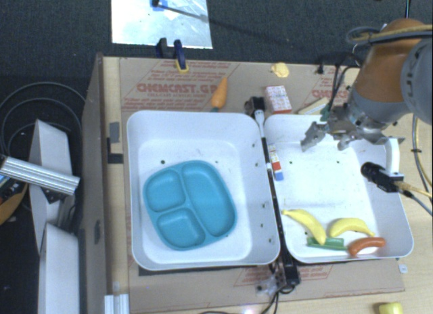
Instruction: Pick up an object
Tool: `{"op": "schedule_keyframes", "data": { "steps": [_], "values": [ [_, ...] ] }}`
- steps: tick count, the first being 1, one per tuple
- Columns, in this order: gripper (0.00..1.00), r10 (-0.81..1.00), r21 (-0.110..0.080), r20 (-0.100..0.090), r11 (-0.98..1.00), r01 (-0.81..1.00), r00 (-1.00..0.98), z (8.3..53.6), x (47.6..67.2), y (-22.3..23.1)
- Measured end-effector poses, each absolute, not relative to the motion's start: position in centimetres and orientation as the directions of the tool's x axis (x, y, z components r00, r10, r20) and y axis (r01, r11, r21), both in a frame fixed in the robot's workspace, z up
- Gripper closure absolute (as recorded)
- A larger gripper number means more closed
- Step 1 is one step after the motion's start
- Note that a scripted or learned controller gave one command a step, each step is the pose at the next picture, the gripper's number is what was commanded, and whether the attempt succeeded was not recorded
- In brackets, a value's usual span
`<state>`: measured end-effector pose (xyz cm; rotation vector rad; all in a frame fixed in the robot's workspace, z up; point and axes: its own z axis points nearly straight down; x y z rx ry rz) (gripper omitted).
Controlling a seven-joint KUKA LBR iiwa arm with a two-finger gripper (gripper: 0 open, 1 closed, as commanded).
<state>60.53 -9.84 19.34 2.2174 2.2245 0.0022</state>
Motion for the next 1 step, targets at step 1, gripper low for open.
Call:
{"op": "schedule_keyframes", "data": {
  "steps": [1],
  "values": [
    [0.00, 1.000, -0.007, 0.001, -0.003, 1.000, 0.003, 15.65, 53.82, -11.80]
  ]
}}
